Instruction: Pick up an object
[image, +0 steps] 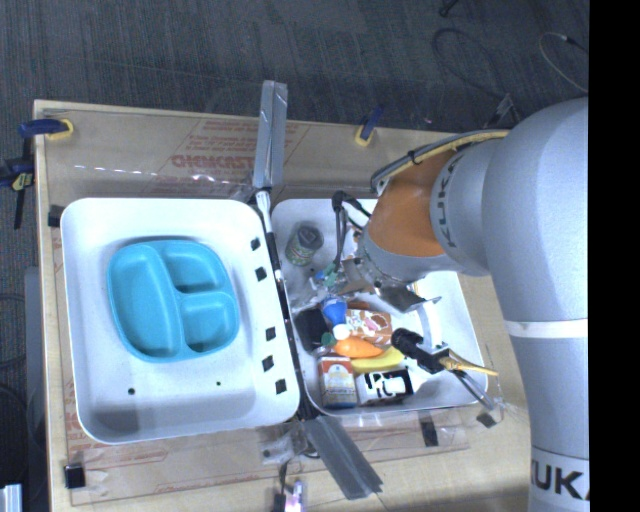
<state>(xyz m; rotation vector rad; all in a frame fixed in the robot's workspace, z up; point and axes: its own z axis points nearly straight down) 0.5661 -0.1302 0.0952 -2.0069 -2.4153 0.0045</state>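
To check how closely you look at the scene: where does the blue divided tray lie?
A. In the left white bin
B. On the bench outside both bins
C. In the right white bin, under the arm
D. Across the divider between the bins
A: the blue divided tray lies flat inside the left white bin, apart from the clutter in the right white bin.

1 fixed camera looks down at a slant on both bins (90, 400), arm (520, 200) entering from right.

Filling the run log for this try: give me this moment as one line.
arm: low over right bin | clutter pile: in right bin | blue tray: in left bin | pick: unconfirmed
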